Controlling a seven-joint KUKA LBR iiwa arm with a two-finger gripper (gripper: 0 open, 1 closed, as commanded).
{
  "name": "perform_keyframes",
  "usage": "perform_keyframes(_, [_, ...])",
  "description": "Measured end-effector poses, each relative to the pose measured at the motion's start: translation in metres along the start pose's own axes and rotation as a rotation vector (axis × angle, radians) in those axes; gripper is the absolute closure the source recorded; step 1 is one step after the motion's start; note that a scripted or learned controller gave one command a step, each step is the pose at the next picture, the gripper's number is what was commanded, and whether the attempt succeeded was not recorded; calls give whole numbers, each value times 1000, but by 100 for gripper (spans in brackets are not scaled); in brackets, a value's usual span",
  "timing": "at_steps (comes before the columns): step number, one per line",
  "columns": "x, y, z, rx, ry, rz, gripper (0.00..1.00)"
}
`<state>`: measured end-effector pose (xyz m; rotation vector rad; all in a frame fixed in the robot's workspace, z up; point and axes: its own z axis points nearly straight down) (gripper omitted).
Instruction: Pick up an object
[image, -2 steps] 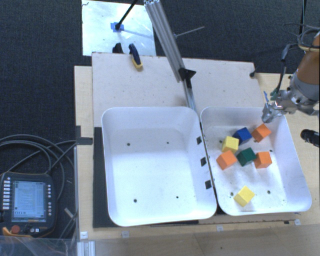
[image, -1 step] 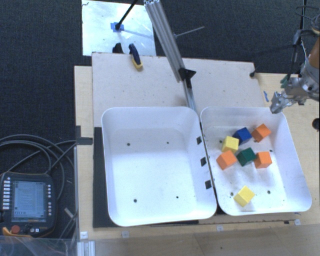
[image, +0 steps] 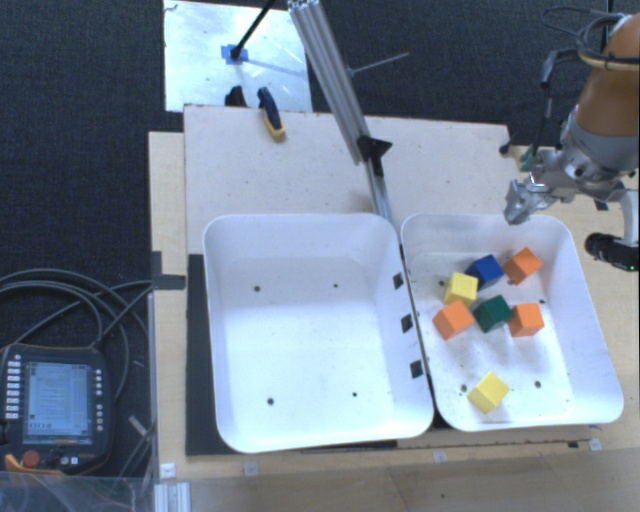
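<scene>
Scanning from the left, we note a teach pendant (image: 52, 408) lying off the bench, its cables (image: 70, 290) looped beside it. Next comes the left bin (image: 222, 250), white and shallow, butted against the right bin (image: 590, 330) so their inner walls touch. A slanted metal pole (image: 335, 80) crosses above the seam between them.

All candidate objects sit in the right bin. We count a yellow cube (image: 461, 288), a blue cube (image: 486, 269) and an orange cube (image: 521, 265) in an upper row, close to one another. Below them lie a second orange cube (image: 453, 319), a green cube (image: 491, 313) and a third orange cube (image: 525, 319), the green one touching or nearly touching its neighbours. A second yellow cube (image: 488, 391) lies apart, nearer the front wall, with free space around it.

Further right, the gripper (image: 521, 203) hangs over the back rim of the right bin, above the cluster and apart from every cube. Whether it is released or clenched we cannot tell at this size; nothing shows in it. We judge the pick not yet begun: the arm looks staged for a descent, and the crowded cluster may hinder a clean grasp.
</scene>
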<state>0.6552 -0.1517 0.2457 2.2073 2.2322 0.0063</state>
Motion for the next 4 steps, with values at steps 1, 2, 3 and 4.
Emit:
perform_keyframes(1, [50,-1,1,2,0,1,100])
perform_keyframes(2, [102,-2,-9,1,1,0,100])
perform_keyframes(3, [158,-2,-14,2,1,0,100])
perform_keyframes(4, [220,-13,-15,3,2,-1,100])
